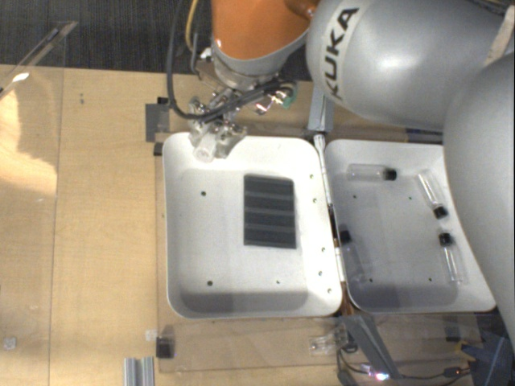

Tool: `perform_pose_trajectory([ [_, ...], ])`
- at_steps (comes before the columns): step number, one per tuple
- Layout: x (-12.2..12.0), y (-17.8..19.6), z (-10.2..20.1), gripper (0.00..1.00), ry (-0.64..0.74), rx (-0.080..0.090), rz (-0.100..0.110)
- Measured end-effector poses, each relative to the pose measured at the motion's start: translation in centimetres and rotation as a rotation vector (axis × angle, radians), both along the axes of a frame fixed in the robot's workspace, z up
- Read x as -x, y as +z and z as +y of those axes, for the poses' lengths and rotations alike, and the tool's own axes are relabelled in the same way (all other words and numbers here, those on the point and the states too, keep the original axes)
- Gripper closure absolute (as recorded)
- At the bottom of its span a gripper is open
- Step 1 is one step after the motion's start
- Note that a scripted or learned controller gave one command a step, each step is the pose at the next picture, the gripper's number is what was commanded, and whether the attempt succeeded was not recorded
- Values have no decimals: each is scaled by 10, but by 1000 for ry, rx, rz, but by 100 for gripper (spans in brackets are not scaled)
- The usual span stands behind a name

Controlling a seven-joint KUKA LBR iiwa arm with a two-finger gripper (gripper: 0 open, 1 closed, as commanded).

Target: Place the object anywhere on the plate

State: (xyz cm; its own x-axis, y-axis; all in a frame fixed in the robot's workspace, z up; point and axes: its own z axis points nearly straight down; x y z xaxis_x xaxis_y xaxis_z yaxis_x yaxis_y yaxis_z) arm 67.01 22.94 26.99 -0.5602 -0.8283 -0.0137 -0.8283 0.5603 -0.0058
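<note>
- My claw (211, 139): clear tube (206, 145) seemingly pinched between the fingers, over the left bin's far corner.
- Dark ridged plate (269, 211) below-right of my claw.
- Tube: light, stiff, slick, probably fragile; grip mid-length.

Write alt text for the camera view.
A grey and orange arm's gripper hovers over the left bin's back-left corner, near a dark ridged plate at its centre. The right bin holds several clear tubes.

Arm (386, 47) cut off at top
</note>
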Motion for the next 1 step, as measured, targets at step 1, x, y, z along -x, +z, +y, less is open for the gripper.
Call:
perform_pose_trajectory([
  [1, -1, 13, 2, 100, -2, -8, -8],
])
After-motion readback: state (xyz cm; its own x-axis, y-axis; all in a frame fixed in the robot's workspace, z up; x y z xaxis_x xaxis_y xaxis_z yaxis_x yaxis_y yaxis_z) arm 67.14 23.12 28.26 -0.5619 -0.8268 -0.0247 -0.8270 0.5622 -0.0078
